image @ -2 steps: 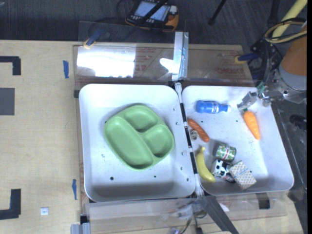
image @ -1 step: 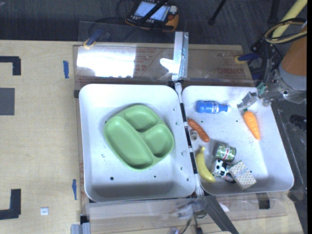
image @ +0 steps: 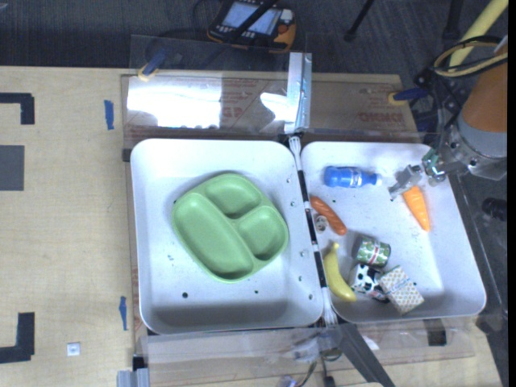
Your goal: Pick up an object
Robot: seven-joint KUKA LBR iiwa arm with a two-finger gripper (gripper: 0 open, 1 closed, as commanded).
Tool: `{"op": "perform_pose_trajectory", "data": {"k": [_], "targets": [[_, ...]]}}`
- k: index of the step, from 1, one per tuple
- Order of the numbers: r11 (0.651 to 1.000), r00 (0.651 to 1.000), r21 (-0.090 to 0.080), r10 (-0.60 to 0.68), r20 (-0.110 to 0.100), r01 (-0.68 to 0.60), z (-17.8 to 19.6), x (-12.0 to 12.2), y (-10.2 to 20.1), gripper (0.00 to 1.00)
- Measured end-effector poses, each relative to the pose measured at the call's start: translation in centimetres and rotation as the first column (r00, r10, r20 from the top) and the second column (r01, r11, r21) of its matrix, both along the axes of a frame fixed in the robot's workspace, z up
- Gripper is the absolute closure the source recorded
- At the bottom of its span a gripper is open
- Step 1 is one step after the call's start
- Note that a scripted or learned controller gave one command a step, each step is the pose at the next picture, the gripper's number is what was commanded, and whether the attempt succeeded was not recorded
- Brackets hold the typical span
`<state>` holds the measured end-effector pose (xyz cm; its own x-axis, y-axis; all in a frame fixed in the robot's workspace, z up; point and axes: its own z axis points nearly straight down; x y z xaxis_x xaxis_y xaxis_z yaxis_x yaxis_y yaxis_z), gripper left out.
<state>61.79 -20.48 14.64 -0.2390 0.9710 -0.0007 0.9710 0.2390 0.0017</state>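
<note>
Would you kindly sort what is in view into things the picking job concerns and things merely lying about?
Job: gripper beside the carrot; blue bottle, sausage, banana, small can, patterned box, all in the right bin.

Lying about: green divided plate in the left bin; handheld controller.

Cardboard panel (image: 379, 103) behind the bins: faint reddish printing, too blurred to read.
Handheld pendant (image: 250, 22) on the floor: lit screen, content too small to read.
Blue bottle (image: 349, 177): label present, no legible characters.
Green can (image: 373, 253): printed wrap, lettering not resolvable.
Patterned box (image: 401, 289): surface print, no readable text.
Result: no text, brand, number or sign can be read.
</note>
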Motion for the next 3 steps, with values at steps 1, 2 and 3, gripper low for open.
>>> {"op": "perform_pose_trajectory", "data": {"k": [1, 2, 3], "targets": [[0.998, 0.998, 0.015, -0.064, 0.005, 0.064, -5.8, 0.7, -0.5, 0.0], [0.998, 0.998, 0.006, -0.063, 0.007, 0.063, -4.8, 0.7, -0.8, 1.0], [0.995, 0.995, 0.0, -0.095, 0.001, 0.095, 2.9, -0.2, 8.3, 1.0]]}}
